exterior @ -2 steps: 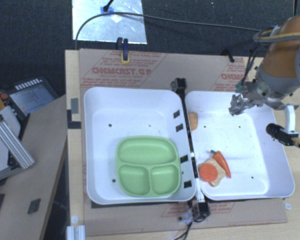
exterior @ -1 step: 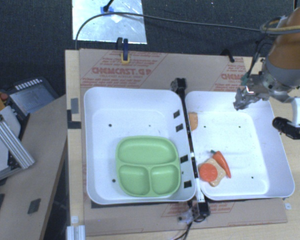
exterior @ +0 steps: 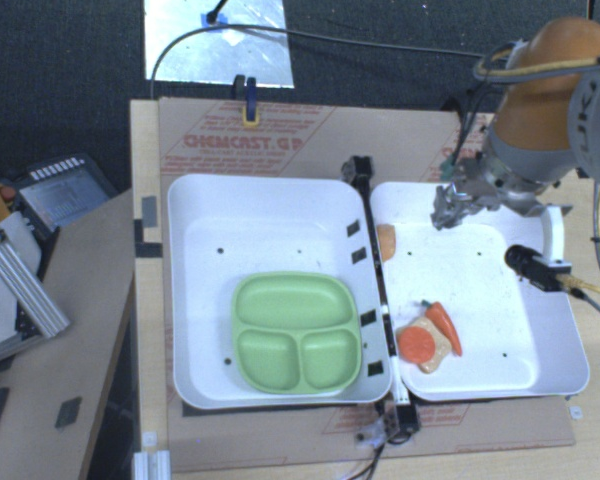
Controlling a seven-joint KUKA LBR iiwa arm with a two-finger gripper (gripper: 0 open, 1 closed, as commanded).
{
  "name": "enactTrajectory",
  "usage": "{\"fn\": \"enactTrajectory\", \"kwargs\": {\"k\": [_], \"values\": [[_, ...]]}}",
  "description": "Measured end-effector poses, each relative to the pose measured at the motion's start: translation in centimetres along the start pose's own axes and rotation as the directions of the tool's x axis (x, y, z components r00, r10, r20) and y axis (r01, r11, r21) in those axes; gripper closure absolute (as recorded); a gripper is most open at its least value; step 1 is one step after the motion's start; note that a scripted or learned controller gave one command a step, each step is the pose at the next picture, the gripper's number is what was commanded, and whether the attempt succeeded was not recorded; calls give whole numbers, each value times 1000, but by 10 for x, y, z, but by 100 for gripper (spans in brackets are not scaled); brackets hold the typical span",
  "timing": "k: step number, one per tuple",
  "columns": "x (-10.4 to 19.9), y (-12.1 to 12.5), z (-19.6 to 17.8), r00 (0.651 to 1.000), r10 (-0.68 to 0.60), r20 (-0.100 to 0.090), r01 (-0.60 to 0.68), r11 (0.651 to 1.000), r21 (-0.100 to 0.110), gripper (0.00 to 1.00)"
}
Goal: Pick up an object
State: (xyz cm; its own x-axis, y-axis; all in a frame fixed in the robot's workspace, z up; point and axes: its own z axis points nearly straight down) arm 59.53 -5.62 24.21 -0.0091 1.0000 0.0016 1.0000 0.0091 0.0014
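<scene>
In the right bin (exterior: 540,368), an orange carrot (exterior: 443,326) lies at the front left, against a round red tomato-like piece (exterior: 416,343) that rests on a tan piece (exterior: 433,356). A small pale orange item (exterior: 385,239) sits by the bin's left wall. My gripper (exterior: 446,213) hangs over the bin's back part, above and right of the pale orange item, well behind the carrot. Nothing shows between its fingers.
The left bin (exterior: 195,268) holds a green three-compartment plate (exterior: 295,330) at its front right. A black divider strip (exterior: 372,278) runs between the bins. A cardboard sheet (exterior: 280,138) lies under both bins.
</scene>
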Motion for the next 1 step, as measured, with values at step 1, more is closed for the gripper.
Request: {"fn": "enactTrajectory", "kwargs": {"k": [1], "values": [[57, -7, -7, 1000, -1, -1, 1, 1000, -1, 100]]}}
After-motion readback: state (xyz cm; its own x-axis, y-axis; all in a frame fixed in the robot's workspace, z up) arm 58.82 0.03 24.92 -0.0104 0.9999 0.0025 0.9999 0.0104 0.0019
